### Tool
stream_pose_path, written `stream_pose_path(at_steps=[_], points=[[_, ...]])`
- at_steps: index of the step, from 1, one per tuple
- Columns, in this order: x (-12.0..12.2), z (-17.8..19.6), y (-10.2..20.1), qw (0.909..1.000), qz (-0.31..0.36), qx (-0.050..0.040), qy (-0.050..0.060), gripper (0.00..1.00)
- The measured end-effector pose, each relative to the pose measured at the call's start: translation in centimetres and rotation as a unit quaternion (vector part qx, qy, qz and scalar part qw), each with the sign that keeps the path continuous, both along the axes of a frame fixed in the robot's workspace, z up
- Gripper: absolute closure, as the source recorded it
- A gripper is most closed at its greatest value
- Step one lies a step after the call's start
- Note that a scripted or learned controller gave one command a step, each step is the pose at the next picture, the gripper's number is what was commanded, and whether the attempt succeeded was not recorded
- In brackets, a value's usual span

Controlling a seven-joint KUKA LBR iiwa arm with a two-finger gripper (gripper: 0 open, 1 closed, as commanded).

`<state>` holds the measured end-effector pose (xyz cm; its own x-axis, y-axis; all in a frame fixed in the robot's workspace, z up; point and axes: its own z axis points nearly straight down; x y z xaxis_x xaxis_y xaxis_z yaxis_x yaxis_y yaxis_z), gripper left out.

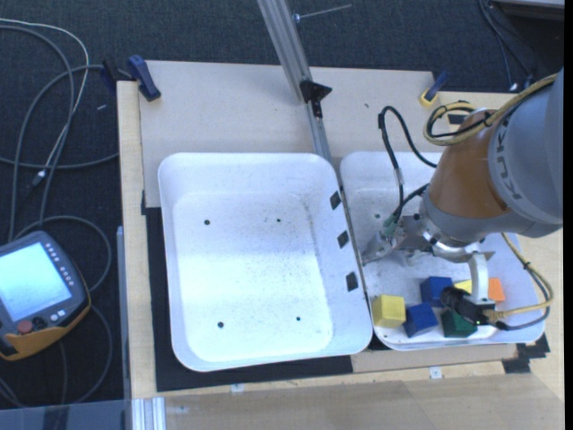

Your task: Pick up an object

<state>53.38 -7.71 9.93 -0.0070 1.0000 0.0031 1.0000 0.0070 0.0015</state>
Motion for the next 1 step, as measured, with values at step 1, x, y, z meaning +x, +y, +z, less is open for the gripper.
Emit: stream_pose_path(at_steps=[1], points=[[1.59,0.06,-7.30,1.0000,-0.006,-0.0036,0.000,0.00]])
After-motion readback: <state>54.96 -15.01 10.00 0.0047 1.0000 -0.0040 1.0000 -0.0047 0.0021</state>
